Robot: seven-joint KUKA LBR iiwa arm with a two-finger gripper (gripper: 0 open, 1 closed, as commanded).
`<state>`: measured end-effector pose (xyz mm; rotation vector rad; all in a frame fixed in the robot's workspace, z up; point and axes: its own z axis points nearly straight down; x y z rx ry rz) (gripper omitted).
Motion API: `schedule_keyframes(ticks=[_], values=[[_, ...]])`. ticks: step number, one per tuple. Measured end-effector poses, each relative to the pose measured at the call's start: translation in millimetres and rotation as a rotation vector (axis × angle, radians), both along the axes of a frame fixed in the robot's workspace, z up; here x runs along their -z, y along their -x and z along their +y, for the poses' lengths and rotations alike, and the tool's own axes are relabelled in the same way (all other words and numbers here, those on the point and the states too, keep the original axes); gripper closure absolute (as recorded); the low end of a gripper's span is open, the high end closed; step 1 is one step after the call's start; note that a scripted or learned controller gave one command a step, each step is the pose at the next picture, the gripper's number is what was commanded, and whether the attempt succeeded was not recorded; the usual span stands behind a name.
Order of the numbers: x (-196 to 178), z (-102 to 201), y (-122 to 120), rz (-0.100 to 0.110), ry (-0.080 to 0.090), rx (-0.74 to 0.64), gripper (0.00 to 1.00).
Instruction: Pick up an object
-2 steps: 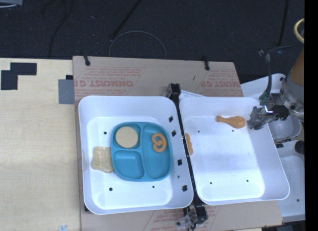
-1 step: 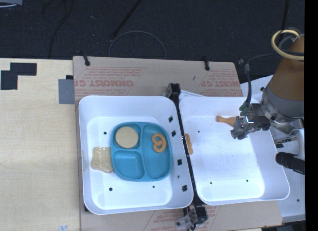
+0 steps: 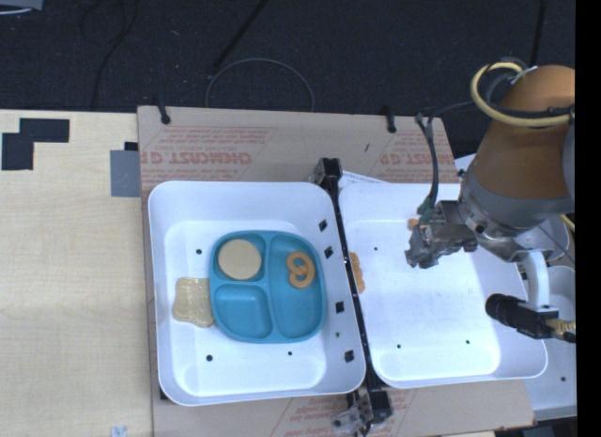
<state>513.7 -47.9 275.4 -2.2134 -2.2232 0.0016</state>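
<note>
Gripper [image 3: 424, 245] over right bin [image 3: 441, 360], near its far edge; finger state not discernible. Blue tray [image 3: 268, 318] in left bin [image 3: 183, 369], holding round cracker [image 3: 238, 258] and pretzel [image 3: 300, 270]. Pale toast [image 3: 192, 302] at tray's left edge. Small orange item [image 3: 357, 273] at right bin's left edge.

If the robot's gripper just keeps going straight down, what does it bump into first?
Probably the bare white floor of the right bin. The gripper points down over it, and nothing seems to lie beneath, though its height above the floor is hard to judge.
</note>
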Motion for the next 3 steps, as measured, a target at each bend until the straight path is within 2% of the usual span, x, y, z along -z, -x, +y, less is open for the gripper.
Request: schedule_keyframes(ticks=[1, 3], values=[[22.2, 44.1, 4.0, 0.002, 0.001, 0.001, 1.0], [33.3, 156.2, 18.9, 0.004, 0.001, 0.0, 1.0]])
